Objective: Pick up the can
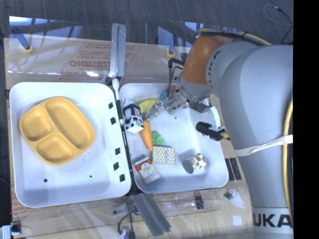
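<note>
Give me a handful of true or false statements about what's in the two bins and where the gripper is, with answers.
1. The yellow divided tray lies in the left bin. True.
2. The can lies on its side in the right bin. True.
3. The gripper is directly over the can. False: it is near the bin's far side, by the banana.
4. The toy carrot lies in the left bin. False: it is in the right bin.
5. The can is between the gripper's fingers. False: it lies apart from them.
</note>
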Available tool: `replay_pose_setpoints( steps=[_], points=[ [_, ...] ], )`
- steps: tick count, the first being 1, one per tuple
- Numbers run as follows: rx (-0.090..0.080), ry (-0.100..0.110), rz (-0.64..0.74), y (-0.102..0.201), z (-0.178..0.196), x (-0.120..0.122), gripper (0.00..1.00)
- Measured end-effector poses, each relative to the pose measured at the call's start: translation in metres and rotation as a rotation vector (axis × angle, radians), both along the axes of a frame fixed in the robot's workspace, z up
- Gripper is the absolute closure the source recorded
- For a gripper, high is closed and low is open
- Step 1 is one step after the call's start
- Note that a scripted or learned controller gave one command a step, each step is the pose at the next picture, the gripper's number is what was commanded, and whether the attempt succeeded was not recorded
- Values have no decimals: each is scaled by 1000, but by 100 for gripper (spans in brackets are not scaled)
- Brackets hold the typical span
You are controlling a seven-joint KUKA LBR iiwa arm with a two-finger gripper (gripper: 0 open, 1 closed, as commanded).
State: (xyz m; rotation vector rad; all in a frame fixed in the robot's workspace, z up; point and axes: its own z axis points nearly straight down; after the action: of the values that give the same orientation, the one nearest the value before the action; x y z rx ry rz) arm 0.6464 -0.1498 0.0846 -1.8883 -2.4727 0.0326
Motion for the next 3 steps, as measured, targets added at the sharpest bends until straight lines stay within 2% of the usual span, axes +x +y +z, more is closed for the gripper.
replay_pose_setpoints(
  steps=[1,2,3],
  points=[
    [-1,-16,10,3,13,5,100],
    [2,-35,162,10,106,-60,100],
    [-1,-34,-17,16,109,-137,100]
  ],
)
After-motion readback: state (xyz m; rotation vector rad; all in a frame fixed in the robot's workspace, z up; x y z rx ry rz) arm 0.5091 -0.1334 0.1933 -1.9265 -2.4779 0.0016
